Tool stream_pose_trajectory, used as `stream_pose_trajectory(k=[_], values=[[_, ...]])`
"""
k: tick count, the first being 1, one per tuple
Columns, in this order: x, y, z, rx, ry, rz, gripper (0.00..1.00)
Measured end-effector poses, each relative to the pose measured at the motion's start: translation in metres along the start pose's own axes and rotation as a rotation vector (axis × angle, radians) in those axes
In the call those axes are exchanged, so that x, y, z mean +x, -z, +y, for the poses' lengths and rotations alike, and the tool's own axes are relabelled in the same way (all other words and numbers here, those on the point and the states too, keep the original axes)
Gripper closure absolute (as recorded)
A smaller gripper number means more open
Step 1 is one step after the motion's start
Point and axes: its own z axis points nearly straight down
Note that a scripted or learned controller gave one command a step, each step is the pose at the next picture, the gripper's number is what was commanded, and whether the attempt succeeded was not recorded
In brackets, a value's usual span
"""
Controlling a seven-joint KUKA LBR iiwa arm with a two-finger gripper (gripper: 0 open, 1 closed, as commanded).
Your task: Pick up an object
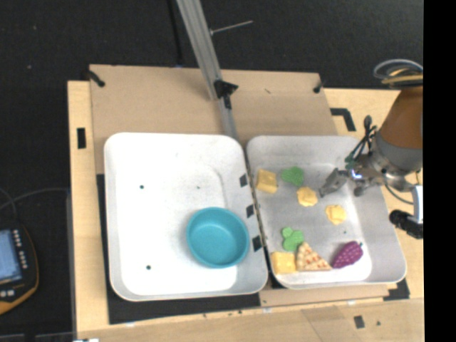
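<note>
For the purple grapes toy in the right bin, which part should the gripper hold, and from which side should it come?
Probably from above, closing across the short width of the purple grapes. They lie flat and elongated near the right bin's front right corner. The waffle-patterned wedge sits close on their left, so the fingers should avoid that side. The gripper is farther back.
</note>
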Motion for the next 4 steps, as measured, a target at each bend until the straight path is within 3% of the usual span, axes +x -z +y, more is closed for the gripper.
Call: stream_pose_trajectory(k=[1, 3, 4], values=[[-0.001, 0.015, 0.002, -0.010, -0.001, -0.002, 1.00], [0.001, 0.133, 0.006, -0.013, 0.006, -0.002, 1.00], [0.042, 0.132, 0.000, -0.008, 0.007, 0.000, 1.00]])
